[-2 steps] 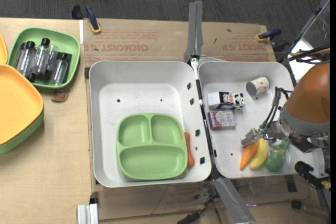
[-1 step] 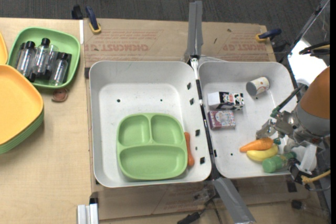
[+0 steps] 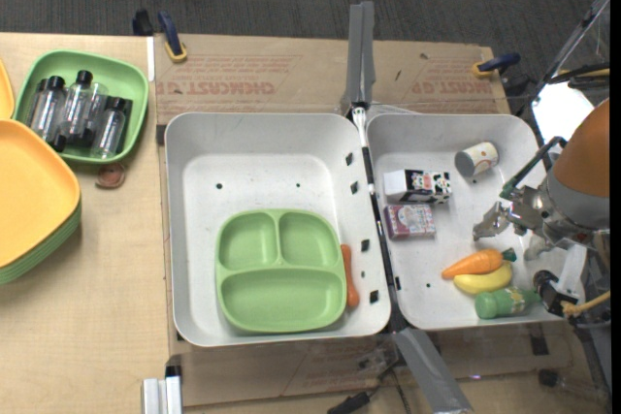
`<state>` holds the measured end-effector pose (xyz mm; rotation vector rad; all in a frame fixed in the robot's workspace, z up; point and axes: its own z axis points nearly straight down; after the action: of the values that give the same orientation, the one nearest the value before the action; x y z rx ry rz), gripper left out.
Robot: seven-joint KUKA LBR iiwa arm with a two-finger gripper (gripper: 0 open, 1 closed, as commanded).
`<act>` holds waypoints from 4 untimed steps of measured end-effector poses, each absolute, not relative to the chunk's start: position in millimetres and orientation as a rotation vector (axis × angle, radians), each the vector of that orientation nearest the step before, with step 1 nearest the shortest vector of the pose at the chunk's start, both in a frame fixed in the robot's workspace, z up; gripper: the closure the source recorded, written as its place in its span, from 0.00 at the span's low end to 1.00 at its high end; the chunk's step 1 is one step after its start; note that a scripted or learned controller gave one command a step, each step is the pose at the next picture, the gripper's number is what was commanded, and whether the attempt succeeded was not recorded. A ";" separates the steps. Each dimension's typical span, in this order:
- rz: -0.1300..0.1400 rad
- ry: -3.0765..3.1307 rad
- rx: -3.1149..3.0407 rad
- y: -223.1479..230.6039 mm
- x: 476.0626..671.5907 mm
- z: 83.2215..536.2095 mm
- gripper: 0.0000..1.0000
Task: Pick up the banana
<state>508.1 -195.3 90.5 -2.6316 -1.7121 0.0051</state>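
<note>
The banana is seen lying on its side in the right-hand bin, near that bin's front right corner. An orange carrot toy is pressed against the banana's rear edge; a green item sits just in front of the banana, touching or nearly so. Two small cartons, one white and black and one pink, are found well back and left of the banana, and a tipped paper cup lies well behind it.

The gripper is held above the bin floor, just behind and to the right of the banana, beyond the carrot. The jaws appear spread and nothing is seen between them. No contact with the banana is made yet.

The banana is judged to be a light plastic toy: stiff, smooth, likely slippery, curved, not fragile. A hold across the thick middle, jaws closing over the narrow width, is judged best. Crowding by the carrot and the green item leaves little clearance on either flank, so a neighbour may be pinched or nudged instead.
</note>
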 end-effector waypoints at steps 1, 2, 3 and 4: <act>-0.004 -1.757 -2.591 -202.6 499.5 91.1 0.00; -0.005 -1.867 -2.509 -204.8 539.5 89.9 0.00; 0.001 -2.183 -2.257 -196.6 484.9 91.0 0.00; 0.001 -2.179 -2.261 -197.1 485.1 99.7 1.00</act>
<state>485.1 -197.1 99.7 -2.2610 -2.1786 0.0012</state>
